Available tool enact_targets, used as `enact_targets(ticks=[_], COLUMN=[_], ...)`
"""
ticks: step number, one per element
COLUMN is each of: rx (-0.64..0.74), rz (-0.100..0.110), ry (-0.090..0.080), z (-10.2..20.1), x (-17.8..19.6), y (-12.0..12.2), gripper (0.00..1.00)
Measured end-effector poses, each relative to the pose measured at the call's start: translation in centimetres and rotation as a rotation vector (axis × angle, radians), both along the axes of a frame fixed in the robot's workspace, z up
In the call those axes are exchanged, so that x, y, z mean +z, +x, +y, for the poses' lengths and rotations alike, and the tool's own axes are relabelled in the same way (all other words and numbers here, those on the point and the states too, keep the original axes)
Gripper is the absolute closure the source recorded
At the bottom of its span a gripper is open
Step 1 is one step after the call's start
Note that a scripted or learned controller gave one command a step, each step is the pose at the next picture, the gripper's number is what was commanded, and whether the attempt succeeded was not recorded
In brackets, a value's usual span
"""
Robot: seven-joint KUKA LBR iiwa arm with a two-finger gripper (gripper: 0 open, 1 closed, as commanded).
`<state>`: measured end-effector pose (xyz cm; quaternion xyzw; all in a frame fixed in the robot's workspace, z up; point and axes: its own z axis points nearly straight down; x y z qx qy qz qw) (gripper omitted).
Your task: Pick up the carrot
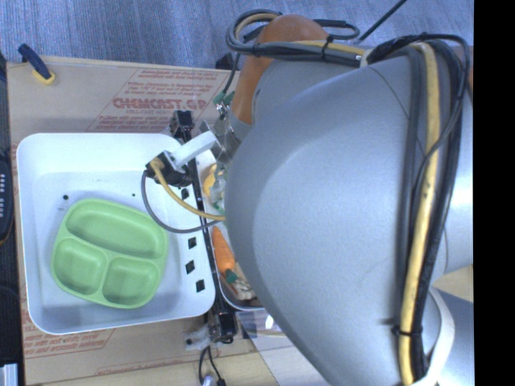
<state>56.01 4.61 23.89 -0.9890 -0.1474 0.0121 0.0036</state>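
Carrot (223, 257): one, a thin orange sliver showing just right of the left bin's right wall, under the arm's edge, most of it covered. The claw is hidden beneath the arm (346, 207), so I cannot tell its state or whether it has anything. One white bracket (187, 153) with looping cables sticks out from the wrist over the left bin (32, 215). In that bin lies one green tray (109, 252) with three compartments. One blue-and-yellow clamp (36, 63) sits at the bench's far left corner.
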Motion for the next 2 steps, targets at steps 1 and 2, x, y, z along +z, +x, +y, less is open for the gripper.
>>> enact_targets(ticks=[1,2], rx=[-0.072,-0.084], rz=[-0.020,-0.007], ry=[0.001,-0.007], z=[9.9,7.0], x=[8.5,-0.3], y=[-0.3,-0.6], gripper=[1.00,1.00])
